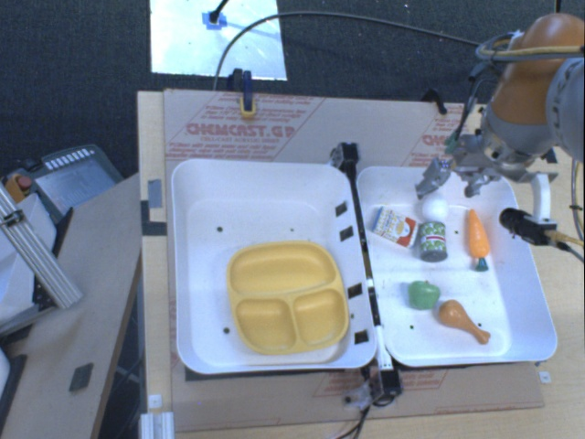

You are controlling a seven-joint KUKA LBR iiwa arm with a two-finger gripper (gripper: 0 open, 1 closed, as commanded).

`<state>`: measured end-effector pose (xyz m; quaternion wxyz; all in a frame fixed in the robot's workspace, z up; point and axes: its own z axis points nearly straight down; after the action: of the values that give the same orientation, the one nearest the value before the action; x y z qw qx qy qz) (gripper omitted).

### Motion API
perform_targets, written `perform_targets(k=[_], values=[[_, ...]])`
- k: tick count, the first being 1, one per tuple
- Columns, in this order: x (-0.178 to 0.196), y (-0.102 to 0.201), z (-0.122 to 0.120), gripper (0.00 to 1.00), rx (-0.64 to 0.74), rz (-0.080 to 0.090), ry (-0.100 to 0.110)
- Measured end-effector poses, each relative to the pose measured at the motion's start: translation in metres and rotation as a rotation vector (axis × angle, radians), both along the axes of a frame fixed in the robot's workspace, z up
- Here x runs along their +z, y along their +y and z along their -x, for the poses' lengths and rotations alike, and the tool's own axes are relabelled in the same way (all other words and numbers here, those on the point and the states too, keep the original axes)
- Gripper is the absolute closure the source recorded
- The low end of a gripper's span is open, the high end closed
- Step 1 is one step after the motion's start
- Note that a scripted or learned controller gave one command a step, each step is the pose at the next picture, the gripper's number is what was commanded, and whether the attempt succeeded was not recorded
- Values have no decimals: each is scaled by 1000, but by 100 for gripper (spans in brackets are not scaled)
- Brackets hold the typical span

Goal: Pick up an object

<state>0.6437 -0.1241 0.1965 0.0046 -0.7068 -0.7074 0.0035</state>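
Observation:
My gripper [454, 182] hangs open over the far part of the right bin [521, 337], with nothing between its fingers. Just below it lies a small white object [434, 209]. A dark can with a green label [433, 241] stands in front of that. A red and white carton [394, 226] lies to the can's left. An orange carrot [477, 236] lies to its right. Nearer the front sit a green pepper [423, 294] and a tan chicken drumstick [461, 320].
The left bin [196, 208] holds a yellow three-compartment plate [285, 295]. A black divider [358, 245] runs between the bins. A black part [523, 224] with a cable juts over the right bin's right wall. A grey device [78, 176] sits off the bench at left.

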Motion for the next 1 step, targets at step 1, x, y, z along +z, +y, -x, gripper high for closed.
perform_targets(k=[1], values=[[8,0,-3,0,2,2,-13]])
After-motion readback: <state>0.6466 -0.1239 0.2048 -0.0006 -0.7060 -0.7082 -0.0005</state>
